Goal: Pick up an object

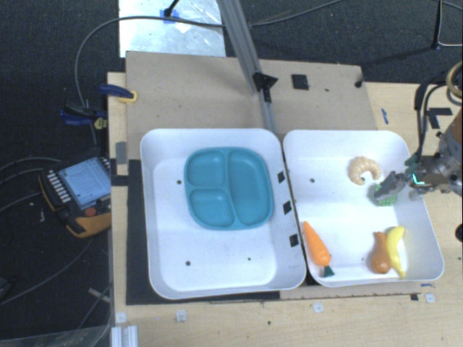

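My gripper (388, 189) reaches in from the right and hangs low over the right bin (340, 147), near its right wall. Just up and left of it lies a pale croissant-shaped toy (364, 169), a small gap away. A small green patch (387, 200) shows right under the gripper's tip; I cannot tell what it is. An orange carrot (316, 245) lies at the bin's front left. A yellow banana (396, 249) and a brown pear-like toy (380, 256) lie together at the front right.
The left bin (166, 266) holds a blue divided plate (228, 188). A grey pole (242, 38) slants over the bench behind the bins. Cables and a handheld controller (79, 194) lie on the floor to the left.
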Tool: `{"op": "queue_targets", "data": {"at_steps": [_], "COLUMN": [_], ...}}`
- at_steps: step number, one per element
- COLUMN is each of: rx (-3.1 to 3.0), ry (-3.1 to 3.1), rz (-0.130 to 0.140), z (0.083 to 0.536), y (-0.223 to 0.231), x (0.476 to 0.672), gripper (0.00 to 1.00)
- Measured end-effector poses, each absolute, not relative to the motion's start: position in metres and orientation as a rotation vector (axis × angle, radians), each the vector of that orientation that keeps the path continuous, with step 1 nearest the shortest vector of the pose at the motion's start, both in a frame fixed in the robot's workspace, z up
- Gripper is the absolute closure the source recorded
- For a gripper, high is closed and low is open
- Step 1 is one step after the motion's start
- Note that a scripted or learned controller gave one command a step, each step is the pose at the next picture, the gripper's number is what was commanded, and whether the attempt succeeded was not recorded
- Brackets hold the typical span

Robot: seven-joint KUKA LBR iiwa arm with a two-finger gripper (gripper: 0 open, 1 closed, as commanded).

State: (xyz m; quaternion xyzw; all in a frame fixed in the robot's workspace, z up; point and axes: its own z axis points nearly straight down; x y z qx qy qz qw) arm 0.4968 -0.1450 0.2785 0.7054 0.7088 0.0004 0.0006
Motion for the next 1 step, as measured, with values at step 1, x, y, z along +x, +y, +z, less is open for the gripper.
{"op": "queue_targets", "data": {"at_steps": [1], "rx": [2.215], "ry": [2.226], "rz": [0.002], "z": [0.2788], "y": [-0.145], "x": [0.497], "gripper": [0.0]}}
